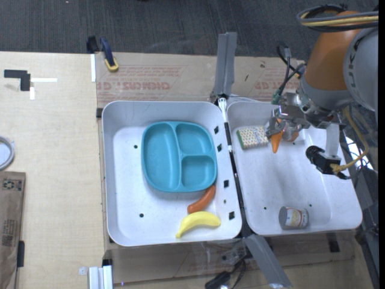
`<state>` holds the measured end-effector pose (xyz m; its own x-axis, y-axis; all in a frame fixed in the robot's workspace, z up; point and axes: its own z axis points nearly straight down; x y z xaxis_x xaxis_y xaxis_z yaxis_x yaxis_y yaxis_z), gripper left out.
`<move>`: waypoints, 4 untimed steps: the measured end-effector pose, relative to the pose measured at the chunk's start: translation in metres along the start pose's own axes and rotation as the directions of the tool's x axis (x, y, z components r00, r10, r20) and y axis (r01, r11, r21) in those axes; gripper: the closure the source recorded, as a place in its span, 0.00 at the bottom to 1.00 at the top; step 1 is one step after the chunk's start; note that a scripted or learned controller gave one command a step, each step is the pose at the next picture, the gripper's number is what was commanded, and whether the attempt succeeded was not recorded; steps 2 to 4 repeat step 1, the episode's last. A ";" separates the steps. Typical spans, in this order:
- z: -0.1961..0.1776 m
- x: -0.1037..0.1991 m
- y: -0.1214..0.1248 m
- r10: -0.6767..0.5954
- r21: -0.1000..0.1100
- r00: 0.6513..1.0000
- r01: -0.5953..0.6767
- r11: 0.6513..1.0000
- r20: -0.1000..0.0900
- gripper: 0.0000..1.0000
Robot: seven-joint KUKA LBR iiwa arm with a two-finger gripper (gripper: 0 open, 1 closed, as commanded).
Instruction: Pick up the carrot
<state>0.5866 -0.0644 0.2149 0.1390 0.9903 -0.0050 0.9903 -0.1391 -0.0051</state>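
Pincer (278, 127): sat over the upper left part of the right bin, its fingers closed on the carrot's upper end.
Carrot (275, 142): a short orange taper, thick end up between the fingers, pointed tip hanging down; its surface looked smooth and uniformly orange, and whether the tip touched the bin floor could not be told.
Arm (337, 59): grey with an orange band, reached in from the right above the right bin, with cables looped about the wrist.
Sponge (252, 137): green-edged and speckled, lay just left of the carrot in the right bin.
Can (293, 217): lay on its side near the lower edge of the right bin, well apart from the carrot.
Right bin (337, 212): shallow and white, on the bench beside the left bin.
Left bin (120, 179): held a blue divided plate (178, 156), with a sausage (201, 200) at the plate's lower edge and a banana (198, 223) below that.
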 end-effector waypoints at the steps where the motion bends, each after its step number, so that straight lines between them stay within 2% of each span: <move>1: -0.080 -0.022 -0.006 -0.217 -0.005 0.976 0.217 0.976 -0.001 1.00; 4: -0.080 -0.022 -0.006 -0.217 -0.005 0.976 0.217 0.976 -0.001 1.00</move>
